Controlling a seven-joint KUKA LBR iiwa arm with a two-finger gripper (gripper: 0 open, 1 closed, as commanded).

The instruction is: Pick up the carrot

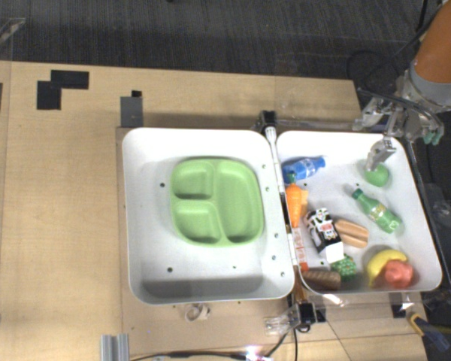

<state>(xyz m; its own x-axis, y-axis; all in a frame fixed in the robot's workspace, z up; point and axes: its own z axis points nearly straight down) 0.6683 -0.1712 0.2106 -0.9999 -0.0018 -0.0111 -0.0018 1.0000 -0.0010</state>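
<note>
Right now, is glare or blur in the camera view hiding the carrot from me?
Camera view: even, soft lighting; no glare on the orange carrot, which lies against the right white bin's left wall. Overall image is slightly soft, so small toys blur; the metal claw near the green round item is fuzzy-edged.

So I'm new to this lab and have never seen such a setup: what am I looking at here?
One camera looks down at a slant on a wooden bench with two shallow white bins. The left bin holds a green divided plastic tray. The right one holds toy food: an orange carrot by the dividing wall, a blue bottle, a green bottle, a yellow banana. The grey-and-orange robot arm reaches in from the right; its gripper hangs over the right bin's far corner, well apart from the carrot.
</note>
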